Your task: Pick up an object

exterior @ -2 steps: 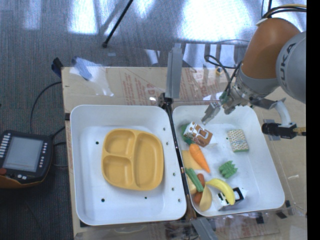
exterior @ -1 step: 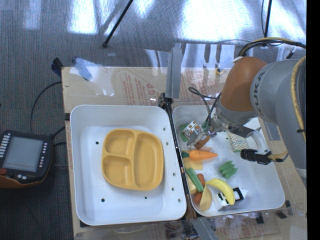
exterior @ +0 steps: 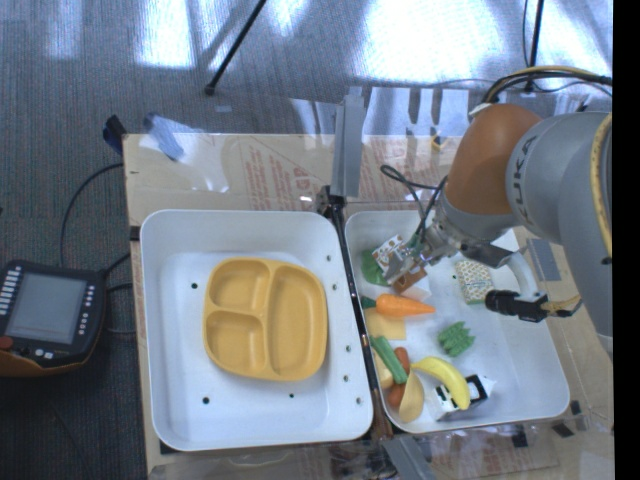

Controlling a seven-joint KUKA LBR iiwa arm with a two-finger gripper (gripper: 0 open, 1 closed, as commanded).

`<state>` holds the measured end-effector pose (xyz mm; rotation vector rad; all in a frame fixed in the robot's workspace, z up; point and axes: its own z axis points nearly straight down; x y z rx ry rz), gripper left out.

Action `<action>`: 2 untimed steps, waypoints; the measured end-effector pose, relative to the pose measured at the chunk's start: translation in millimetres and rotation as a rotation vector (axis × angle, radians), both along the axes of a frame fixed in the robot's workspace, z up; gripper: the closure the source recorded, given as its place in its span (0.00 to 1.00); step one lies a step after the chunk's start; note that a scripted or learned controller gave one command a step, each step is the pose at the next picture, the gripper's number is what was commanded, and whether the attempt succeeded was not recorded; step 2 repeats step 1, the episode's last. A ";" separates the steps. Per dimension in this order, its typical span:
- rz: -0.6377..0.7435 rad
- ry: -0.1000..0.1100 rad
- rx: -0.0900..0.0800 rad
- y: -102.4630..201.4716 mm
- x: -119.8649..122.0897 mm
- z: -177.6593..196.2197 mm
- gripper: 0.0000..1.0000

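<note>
One fixed cam's looking down at a slant from above the bench (exterior: 200, 168), taking in both bins (exterior: 165, 268) w/ the arm (exterior: 540, 168) entering right.

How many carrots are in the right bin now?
1. The carrot lies at the middle of the right bin, just below the gripper. Others may be hidden in the pile near the banana.

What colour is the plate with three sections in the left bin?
The plate is yellow, plain with no pattern. The camera view looks straight down on it.
</note>
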<state>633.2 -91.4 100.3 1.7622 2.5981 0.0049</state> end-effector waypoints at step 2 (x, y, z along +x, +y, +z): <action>0.065 -0.006 0.000 68.4 13.3 92.1 1.00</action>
